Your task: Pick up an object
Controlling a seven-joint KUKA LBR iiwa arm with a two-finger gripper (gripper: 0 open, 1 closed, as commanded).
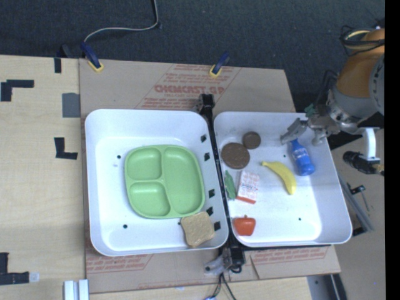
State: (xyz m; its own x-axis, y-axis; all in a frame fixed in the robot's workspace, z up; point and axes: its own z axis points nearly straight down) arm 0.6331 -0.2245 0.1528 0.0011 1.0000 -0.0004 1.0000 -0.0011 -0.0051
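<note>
blue bottle [303, 160] lies in the right bin [325, 230], near its far right side, slanted with one end toward the far rim. the gripper [306, 131] hangs just above the bottle's upper end, its two grey fingers [291, 132] spread apart with a clear gap between them; nothing sits between them, and whether a tip touches the bottle cannot be told. the arm [359, 74] comes in over the right rim, orange band uppermost.

just left of the bottle, a banana [282, 175] curves down toward the middle of the bin, close to the bottle but apart from it. two brown discs lie further left: the small disc [252, 140] near the far wall and the large disc [235, 155] touching or nearly touching it. below them a green strip [229, 184] runs beside a red and white packet [249, 187], both close to the divider [212, 161]. a red tomato-like piece [244, 225] sits by the near left corner. the near right part of this bin's floor is bare white.

in the left bin [103, 167] a green divided plate [165, 181] fills the centre, and a slice of bread [198, 229] lies at the near right corner, against the rim.
</note>
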